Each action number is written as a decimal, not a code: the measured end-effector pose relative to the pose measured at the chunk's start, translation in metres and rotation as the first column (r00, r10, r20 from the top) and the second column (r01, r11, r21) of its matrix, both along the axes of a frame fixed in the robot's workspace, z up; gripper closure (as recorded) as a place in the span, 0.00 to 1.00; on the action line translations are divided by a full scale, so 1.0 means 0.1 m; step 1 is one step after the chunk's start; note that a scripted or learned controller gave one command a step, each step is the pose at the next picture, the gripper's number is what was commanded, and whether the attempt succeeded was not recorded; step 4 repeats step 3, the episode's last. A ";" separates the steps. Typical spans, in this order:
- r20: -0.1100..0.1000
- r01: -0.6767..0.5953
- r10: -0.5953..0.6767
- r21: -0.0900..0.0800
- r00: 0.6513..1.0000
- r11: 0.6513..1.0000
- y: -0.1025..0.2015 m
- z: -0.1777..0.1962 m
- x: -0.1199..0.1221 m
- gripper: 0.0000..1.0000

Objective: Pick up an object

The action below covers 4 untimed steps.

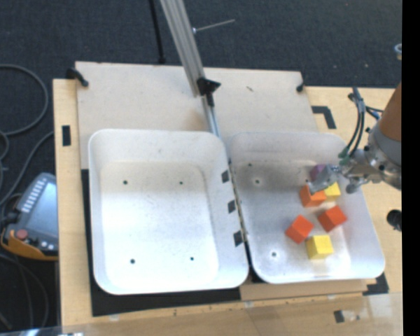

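Several small blocks lie in the right bin [266, 152]. An orange block [311, 197] touches a yellow block [331, 191] near the bin's right side. Lower down sit an orange block [299, 228], a red block [332, 218] and a yellow block [319, 246]. My gripper [324, 174] reaches in from the right edge and hangs right over the upper orange and yellow pair. Its tip looks grey and purplish and is blurred.
The left bin [161, 208] lies beside the right one, with a ridge between them. A slanted aluminium post [185, 40] rises behind the bins. Cables and a teach pendant [35, 215] lie on the floor to the left.
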<state>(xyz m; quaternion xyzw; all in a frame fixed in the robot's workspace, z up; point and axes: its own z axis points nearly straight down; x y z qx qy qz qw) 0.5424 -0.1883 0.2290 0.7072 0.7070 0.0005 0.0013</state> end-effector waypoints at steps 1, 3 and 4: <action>0.014 -0.001 0.001 -0.005 1.000 1.000 -0.05 -1.02 0.29 0.00; 0.001 -0.007 0.007 -0.004 1.000 1.000 -0.12 -1.19 0.82 1.00; 0.001 -0.007 0.007 -0.004 1.000 1.000 -0.12 -1.19 0.82 1.00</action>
